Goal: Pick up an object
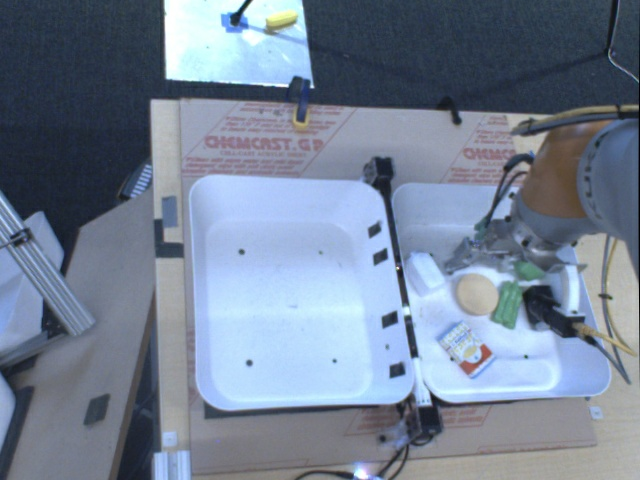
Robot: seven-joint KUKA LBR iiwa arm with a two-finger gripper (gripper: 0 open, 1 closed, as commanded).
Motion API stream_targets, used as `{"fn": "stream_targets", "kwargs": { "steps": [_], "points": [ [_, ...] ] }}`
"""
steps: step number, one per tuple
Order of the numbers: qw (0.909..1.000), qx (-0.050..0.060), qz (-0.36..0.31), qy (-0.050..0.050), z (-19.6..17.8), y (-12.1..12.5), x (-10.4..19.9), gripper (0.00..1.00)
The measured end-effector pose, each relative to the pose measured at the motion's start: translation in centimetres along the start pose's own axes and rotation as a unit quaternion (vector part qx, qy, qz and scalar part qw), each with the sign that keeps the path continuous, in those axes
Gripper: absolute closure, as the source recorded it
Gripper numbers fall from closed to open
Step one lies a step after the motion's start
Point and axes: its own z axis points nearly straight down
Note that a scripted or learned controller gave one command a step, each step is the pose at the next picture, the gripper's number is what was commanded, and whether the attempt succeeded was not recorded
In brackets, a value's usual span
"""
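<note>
My gripper point(478, 255) is low inside the right bin point(520, 376), coming in from the right under the arm's orange band. Just below it lies a round tan object point(476, 293), very close to the gripper tip. A green object point(507, 305) lies right beside the tan one. A white block point(425, 271) rests to the gripper's left, near the divider between the bins. A small orange, blue and white box point(466, 348) lies nearer the bin's front. I see nothing held in the gripper.
The left bin point(215, 208) stands beside the right one, with black clips point(380, 258) along their shared edge. Both bins sit on a cardboard sheet point(260, 138). A metal plate point(235, 28) with a yellow item lies beyond the bench.
</note>
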Motion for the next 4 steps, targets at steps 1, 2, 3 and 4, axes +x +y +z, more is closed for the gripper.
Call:
{"fn": "stream_targets", "kwargs": {
  "steps": [1, 2, 3, 4],
  "points": [
    [1.0, -0.004, -0.002, 0.0, -1.6, 0.4, 0.2, 1.0],
    [0.9999, -0.013, -0.006, -0.002, -24.5, 3.0, 4.1, 1.0],
    [0.9999, -0.013, -0.006, -0.001, -42.3, 6.4, 7.8, 1.0],
    [1.0, 0.0, -0.007, 0.001, -35.4, 4.6, 14.6, 1.0]
  ]
}}
